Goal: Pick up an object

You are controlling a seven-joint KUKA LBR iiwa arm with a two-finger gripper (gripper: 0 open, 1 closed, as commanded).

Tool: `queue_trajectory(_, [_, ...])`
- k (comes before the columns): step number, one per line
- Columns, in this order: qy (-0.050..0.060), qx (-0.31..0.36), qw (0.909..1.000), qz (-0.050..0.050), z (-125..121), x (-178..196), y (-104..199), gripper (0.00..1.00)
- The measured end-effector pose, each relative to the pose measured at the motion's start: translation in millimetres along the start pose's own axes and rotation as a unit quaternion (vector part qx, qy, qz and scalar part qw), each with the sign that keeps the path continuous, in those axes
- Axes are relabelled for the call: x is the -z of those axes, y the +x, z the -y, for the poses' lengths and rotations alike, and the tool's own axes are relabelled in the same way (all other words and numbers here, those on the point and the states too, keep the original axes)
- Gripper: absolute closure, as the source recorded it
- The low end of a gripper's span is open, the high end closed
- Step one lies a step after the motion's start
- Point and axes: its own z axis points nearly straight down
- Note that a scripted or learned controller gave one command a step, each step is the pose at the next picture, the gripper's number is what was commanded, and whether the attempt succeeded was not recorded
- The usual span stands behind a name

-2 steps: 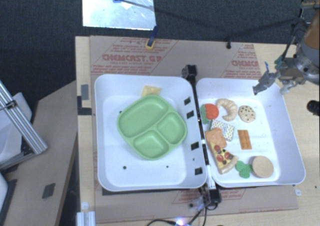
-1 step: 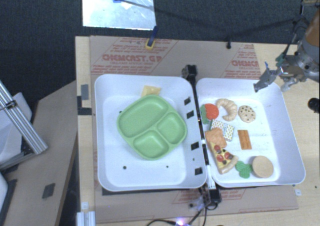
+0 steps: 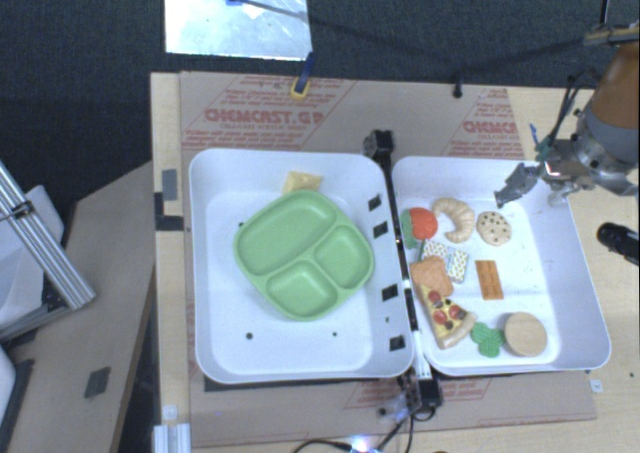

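The grey two-finger gripper (image 3: 522, 185) hangs over the top of the right white bin (image 3: 578, 271); nobody can tell its state. Nothing is seen in it. Just below lie a round chocolate-chip cookie (image 3: 493, 228) and a curved tan croissant (image 3: 456, 218). A green divided plate (image 3: 303, 254) sits in the left white bin (image 3: 215, 271).

My arm (image 3: 612, 106) is grey, orange-banded. Both bins (image 3: 215, 201) are white. The left holds a pale green divided plate (image 3: 304, 254); at its 12 o'clock lies a yellow piece (image 3: 301, 182). Right bin: tan croissant (image 3: 455, 217), speckled beige cookie (image 3: 493, 228), red-spotted pizza slice (image 3: 445, 311).
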Motion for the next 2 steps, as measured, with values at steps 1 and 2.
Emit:
queue_trajectory(1, [0.001, 0.0, 1.0, 0.0, -4.7, -61.6, 2.2, 0.0])
queue_trajectory(2, [0.0, 0.0, 1.0, 0.0, -1.4, -103.9, 3.0, 0.0])
